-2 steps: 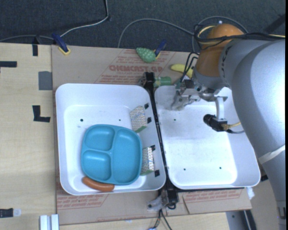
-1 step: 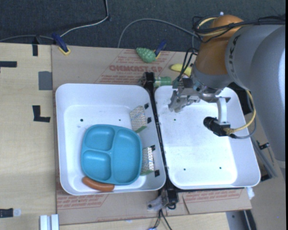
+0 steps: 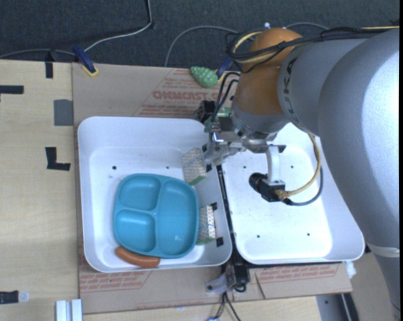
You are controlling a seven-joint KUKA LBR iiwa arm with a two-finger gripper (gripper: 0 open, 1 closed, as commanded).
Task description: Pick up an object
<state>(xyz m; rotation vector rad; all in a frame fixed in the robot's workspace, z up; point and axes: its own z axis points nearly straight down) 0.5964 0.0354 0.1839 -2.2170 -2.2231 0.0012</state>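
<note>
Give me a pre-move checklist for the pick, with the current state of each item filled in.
1. Objects available in left bin: blue plate, orange sausage, sponge near the divider. Ok.
2. Gripper placed over a target: it sits at the divider beside the sponge. Ok, roughly.
3. Finger state: hidden under the wrist. Cannot tell.
4. Anything held already: nothing visible between fingers. Cannot tell.
5. Clearance from bin wall: gripper is right at the shared rim. Not ok, collision risk.
6. Cable hanging over right bin: loose loop, apart from the objects. Ok.
</note>
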